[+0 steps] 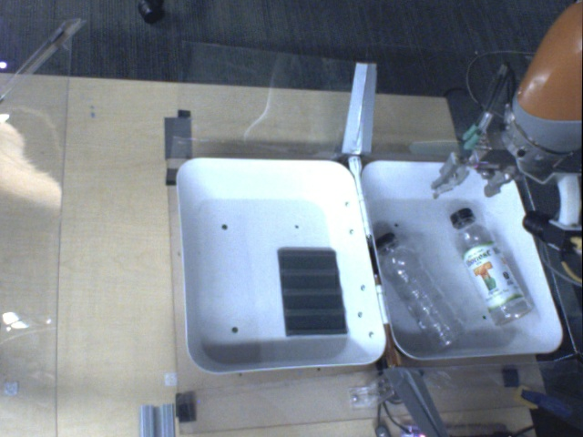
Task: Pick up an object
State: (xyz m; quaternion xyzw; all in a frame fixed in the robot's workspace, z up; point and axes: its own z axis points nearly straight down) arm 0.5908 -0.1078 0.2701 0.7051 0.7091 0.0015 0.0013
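Your tool (470, 173) hangs over the right bin's (547, 340) far edge, prongs apart, gripping nothing. The labelled bottle (486, 267) lies just below it; a clear bottle (414, 289) lies further left.

Bench (100, 244): pale wood top under my reach.
Floor (273, 12): dark carpet beyond bench's far edge.
Clear panel (36, 71): glassy sheet over bench's left side, catching bright glare.
Metal post (360, 107): upright at far edge.
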